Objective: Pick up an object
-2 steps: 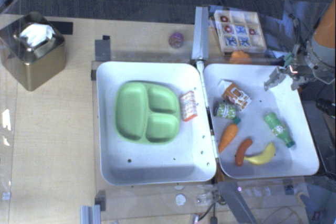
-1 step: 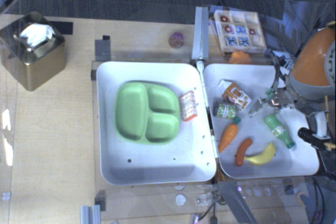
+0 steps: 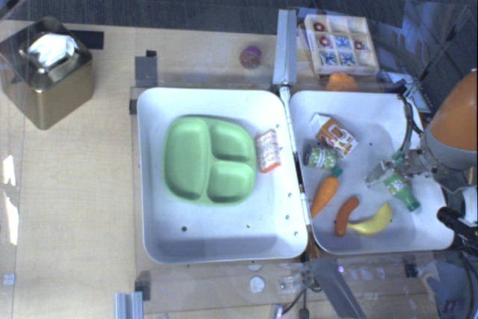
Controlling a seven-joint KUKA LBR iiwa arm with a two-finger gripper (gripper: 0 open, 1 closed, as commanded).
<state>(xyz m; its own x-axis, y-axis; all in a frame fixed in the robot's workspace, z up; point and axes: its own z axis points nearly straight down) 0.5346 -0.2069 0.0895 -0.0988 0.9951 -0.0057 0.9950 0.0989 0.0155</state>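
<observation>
My gripper (image 3: 387, 172) hangs low over the right side of the right bin (image 3: 373, 110), with the arm's orange band (image 3: 457, 122) behind it at the right edge. A small green bottle (image 3: 404, 195) lies just below and right of the gripper, touching or nearly touching it. A yellow banana (image 3: 374, 220) lies in front of it. Further left are a reddish sausage (image 3: 345, 214), a carrot (image 3: 326, 193), a green can (image 3: 323, 158) and an orange carton (image 3: 336, 137).
The left bin (image 3: 216, 239) holds a green divided plate (image 3: 208, 159) and a small orange packet (image 3: 267, 151) by its right wall. A tic-tac-toe board (image 3: 342, 42) and an orange ball (image 3: 342, 81) sit behind the right bin. A brown box (image 3: 48, 78) stands far left.
</observation>
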